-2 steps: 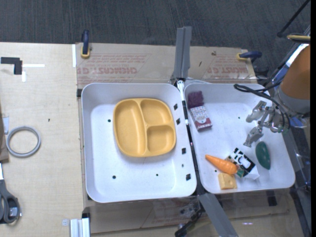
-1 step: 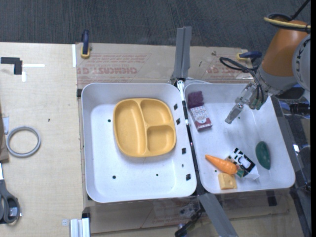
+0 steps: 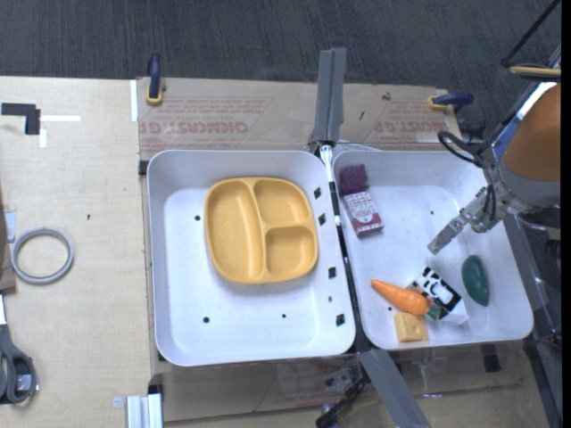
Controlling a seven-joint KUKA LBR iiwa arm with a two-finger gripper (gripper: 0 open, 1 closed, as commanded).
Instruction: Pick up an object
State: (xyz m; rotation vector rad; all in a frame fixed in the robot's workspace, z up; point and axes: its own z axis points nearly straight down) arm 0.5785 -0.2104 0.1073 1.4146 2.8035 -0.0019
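Arm enters from the right edge, orange band [image 3: 538,141] showing above the wrist, black cables looping off its upper side. The wrist angles down and left over the right bin [image 3: 513,328], so the jaws [image 3: 446,236] hang above the bin's bare white floor, right of centre. One slim grey finger [image 3: 453,231] shows, slanting down-left; spread of the jaws cannot be told at this angle. Nothing visible between them.

Nearest the jaws, just below and right: a dark green oval object [image 3: 475,280], smooth, lying flat near the bin's right wall. Apart from the jaws.

Below the jaws: a small black-and-white printed packet [image 3: 439,290], tilted, touching the leafy end of an orange carrot [image 3: 399,296]. The carrot lies on its side, tip pointing away left. Just under the carrot, a pale yellow block [image 3: 410,328] by the bin's front wall.

Left of the jaws, well apart: a small red-and-white carton [image 3: 363,212], lying flat, and directly beyond it a dark purple piece [image 3: 353,178] near the back wall, close to the divider.

Farther left, across the divider: left bin [image 3: 165,266] carrying a yellow three-compartment plate [image 3: 261,230], upright.

Farthest left on the surface [image 3: 71,176]: a grey tape ring [image 3: 40,255], flat on the wood.
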